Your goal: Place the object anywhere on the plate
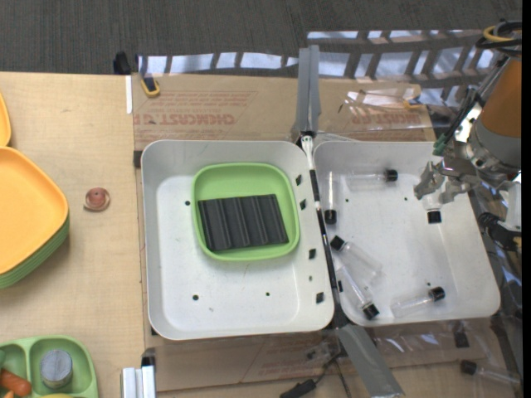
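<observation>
Plate (pixel 246 178), green and square with rounded corners, sat in the left bin (pixel 166 305), well to the left of the gripper (pixel 441 184), and a dark ribbed slab (pixel 242 222) lay flat across its middle. The gripper hung over the upper right part of the right bin (pixel 465 255), and whether it was open or closed could not be told from the slanted view; nothing could be seen caught in it. Just below it lay a clear tube with a black cap (pixel 433 216). Another tube (pixel 375 176) lay to its left, and a loose cluster of tubes (pixel 357 280) lay further down and left, near the wall between the bins. One more tube (pixel 419 300) rested near the bottom rim, below the gripper.

The step in hand looked like choosing and picking one tube. The nearest capped one seemed the sensible target, since it lay apart from the rest. Doing it well would likely mean coming straight down with the jaws set across the tube's width, not along it, and closing near the middle, because a smooth round tube would probably roll or slip out sideways.
</observation>
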